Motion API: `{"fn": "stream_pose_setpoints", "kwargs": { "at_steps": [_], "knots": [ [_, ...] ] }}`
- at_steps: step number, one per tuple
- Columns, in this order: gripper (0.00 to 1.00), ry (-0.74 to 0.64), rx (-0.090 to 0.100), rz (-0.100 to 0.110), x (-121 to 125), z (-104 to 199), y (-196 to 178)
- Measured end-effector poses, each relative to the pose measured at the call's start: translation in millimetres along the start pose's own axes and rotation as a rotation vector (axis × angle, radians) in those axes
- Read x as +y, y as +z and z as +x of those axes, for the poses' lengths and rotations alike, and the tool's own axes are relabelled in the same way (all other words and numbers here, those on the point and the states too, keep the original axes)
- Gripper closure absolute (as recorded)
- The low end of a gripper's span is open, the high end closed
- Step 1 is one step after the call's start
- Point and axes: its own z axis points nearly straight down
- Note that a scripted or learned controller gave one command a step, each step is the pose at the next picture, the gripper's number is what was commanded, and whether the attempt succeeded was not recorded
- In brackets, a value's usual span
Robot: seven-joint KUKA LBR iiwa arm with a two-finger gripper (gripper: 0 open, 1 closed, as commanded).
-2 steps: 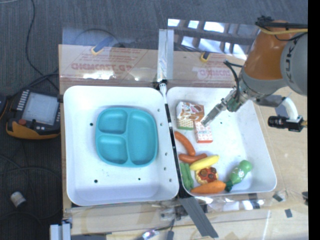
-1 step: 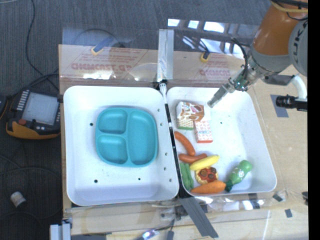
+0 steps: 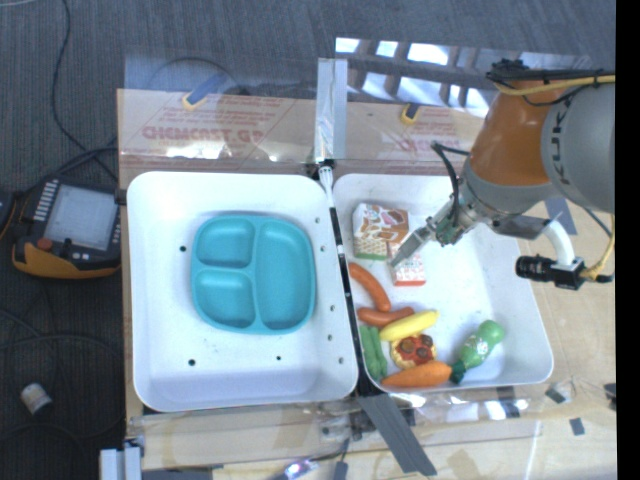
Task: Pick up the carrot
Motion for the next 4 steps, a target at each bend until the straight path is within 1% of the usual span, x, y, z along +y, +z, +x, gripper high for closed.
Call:
{"fn": "stream_pose_setpoints", "kwargs": {
  "at_steps": [1,2,3,4],
  "knots": [
    [0.00,-0.160,-0.035,-0.027,-40,41,48],
    [0.00,-0.259,-0.040,-0.028,-65,65,49],
    [0.00,-0.106,-0.003,-0.002,-45,100,-111],
    [0.00,0.290,-0.003,0.000,-34,105,-153]
  ]
}}
